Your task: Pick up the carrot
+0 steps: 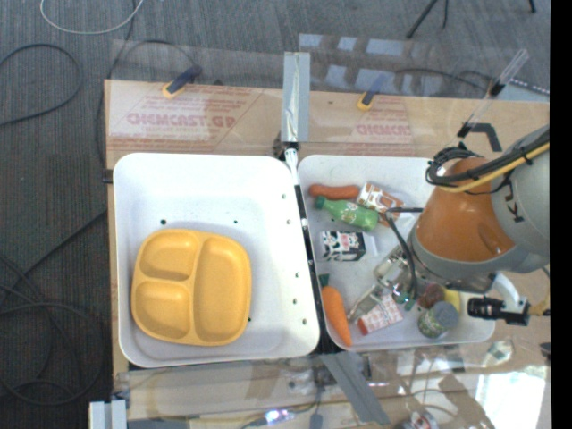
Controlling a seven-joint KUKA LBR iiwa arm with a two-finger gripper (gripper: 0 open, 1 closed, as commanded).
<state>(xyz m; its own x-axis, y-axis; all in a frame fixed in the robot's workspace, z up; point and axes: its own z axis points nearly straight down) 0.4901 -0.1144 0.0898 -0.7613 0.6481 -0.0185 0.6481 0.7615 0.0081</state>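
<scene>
The carrot (335,316) is orange and tapered. It lies in the right bin (407,170) against its left wall, near the front corner, with its tip toward the front. My gripper (391,281) hangs low in the middle of that bin, a short way right of the carrot and a little further back. It does not touch the carrot. The arm's orange band (454,223) rises above it to the right and hides part of the bin.
A red sausage (332,190), green bottle (349,213), snack packet (379,197) and small black-and-white carton (343,245) lie at the right bin's back. A red-white packet (382,316) and grey can (435,321) sit near the front. The left bin (206,172) holds a yellow divided plate (191,286).
</scene>
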